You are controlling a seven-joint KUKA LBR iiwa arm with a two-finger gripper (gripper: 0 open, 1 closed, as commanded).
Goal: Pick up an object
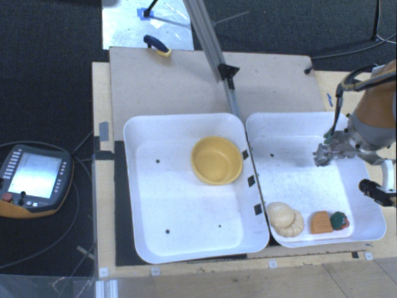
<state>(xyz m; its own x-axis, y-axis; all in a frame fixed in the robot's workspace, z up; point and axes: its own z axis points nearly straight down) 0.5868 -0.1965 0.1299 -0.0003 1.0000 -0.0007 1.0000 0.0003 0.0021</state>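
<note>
A yellow bowl (216,160) sits upright in the left bin (149,228), toward its upper right. In the right bin (279,132), near the front edge, lie a cream shell-shaped pastry (285,218) and an orange toy with a dark green end (328,221). My gripper (322,154) hangs over the right bin's upper right part, well behind the orange toy, with bare bin floor beneath it. Nothing shows between its fingers, and their spacing is too small to read.
A grey camera pole (208,39) slants from the top down to the gap between the bins. A teach pendant (34,180) lies off the bench at the left. A blue and yellow clamp (157,45) sits at the board's back edge.
</note>
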